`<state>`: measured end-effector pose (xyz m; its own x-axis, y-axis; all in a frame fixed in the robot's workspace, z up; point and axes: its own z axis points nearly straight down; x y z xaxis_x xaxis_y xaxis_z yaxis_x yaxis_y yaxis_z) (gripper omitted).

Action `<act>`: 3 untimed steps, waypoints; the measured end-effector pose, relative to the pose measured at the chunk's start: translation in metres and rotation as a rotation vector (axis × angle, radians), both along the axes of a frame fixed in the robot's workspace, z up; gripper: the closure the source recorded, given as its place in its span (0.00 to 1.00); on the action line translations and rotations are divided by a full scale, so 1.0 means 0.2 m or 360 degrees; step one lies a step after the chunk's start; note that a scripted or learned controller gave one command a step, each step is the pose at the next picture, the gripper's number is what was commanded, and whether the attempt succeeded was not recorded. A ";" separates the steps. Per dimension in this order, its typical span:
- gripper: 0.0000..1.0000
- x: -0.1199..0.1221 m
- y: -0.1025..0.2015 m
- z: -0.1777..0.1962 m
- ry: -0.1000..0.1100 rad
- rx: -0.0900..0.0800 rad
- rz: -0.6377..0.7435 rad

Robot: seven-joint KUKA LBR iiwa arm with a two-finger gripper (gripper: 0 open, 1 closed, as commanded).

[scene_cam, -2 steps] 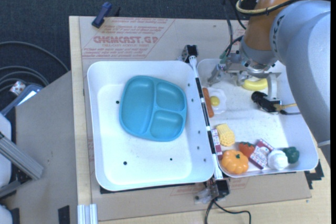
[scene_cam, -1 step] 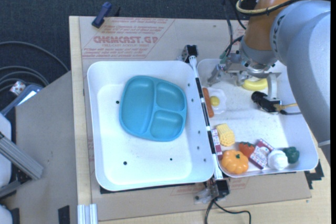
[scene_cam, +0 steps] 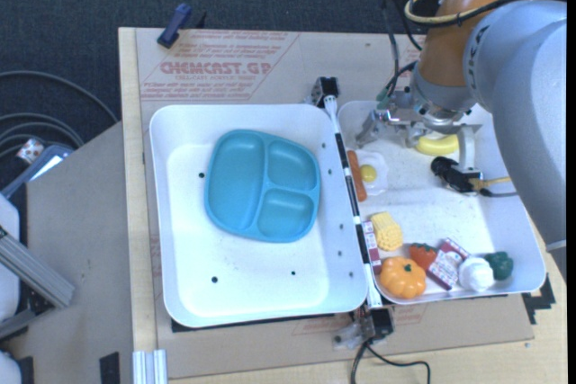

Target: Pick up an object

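The task names no particular object. The item closest to the gripper is a yellow banana. It lies at the far end of the right bin, just beside the gripper and partly covered by the wrist. Its long axis runs roughly left to right in the camera view. It carries no marking.

Gripper state: cannot be determined, because the wrist housing blocks the line of sight. No object is visible in its grasp.

Other contents of the right bin:
- A fried egg lies near the left wall.
- An orange stick lies against that wall, with its long axis along the wall.
- A corn piece lies nearer the camera.
- Along the near end lie an orange pumpkin-like piece, a red piece, a red-and-white packet, a white ball and a green piece. The packet's print is too small to read.

The left bin holds a blue divided plate.

Both bins rest on a brown board. It is printed in red with "CHEMCAST GP", and the smaller lines beneath are illegible. A blue clip sits at the board's far left corner.
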<state>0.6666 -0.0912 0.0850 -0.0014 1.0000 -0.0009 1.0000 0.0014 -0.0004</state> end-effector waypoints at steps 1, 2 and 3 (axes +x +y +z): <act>0.00 0.00 0.00 0.00 0.0001 0.0000 0.0000; 0.00 0.00 -0.01 0.00 0.0001 0.0000 0.0000; 0.00 0.00 0.00 0.00 0.0001 0.0000 -0.0001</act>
